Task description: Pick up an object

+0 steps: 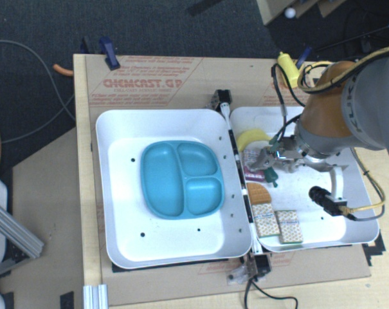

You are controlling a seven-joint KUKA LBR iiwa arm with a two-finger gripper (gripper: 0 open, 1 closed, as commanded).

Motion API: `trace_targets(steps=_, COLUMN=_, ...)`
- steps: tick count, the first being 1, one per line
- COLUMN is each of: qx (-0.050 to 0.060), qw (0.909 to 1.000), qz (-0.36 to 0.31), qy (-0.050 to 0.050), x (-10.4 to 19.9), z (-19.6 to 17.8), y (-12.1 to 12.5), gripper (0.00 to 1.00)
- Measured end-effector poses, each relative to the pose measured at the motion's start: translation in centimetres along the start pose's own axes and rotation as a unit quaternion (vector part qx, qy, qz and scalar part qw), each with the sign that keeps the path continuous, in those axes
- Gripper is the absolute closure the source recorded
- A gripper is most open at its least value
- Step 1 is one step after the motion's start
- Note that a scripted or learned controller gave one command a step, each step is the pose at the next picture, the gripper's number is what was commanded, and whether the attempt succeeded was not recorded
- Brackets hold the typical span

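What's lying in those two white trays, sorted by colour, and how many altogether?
Blue: 1, the divided plate in the left bin
Yellow: 1, a rounded object in the right bin
Brown: 1, a flat piece
Pale patterned: 2, small packets
Total: 5. Items under the end effector are too cluttered to count.

Two white bins sit side by side: the left bin and the right bin. One blue tray lies in the left. In the right: one yellow item at 10 o'clock, one brown item, and two patterned packets at 7 o'clock.
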State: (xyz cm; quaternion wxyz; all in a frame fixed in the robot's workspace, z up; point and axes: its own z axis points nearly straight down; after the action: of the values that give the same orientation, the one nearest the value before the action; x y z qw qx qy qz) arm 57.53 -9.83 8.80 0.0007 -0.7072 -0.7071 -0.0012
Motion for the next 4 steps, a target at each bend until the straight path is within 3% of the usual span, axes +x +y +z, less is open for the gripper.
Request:
trace_targets(steps=1, qx=-0.001, qw=1.0000, qz=-0.001, qy=0.001, x=-0.2, z=0.0, y=0.0, gripper=0.00)
trace_targets(steps=2, qx=-0.003, qw=1.0000, qz=0.000, qy=0.001, x=-0.1, z=-1.1, y=0.1, gripper=1.00)
trace_targets(steps=3, qx=0.001, qw=1.0000, qz=-0.001, qy=-0.001, x=4.7, z=-9.7, y=-6.5, gripper=1.00)
trace_targets(steps=4, qx=0.000, qw=1.0000, qz=0.000, qy=-0.001, x=10.2, z=-9.6, y=1.9, gripper=1.00)
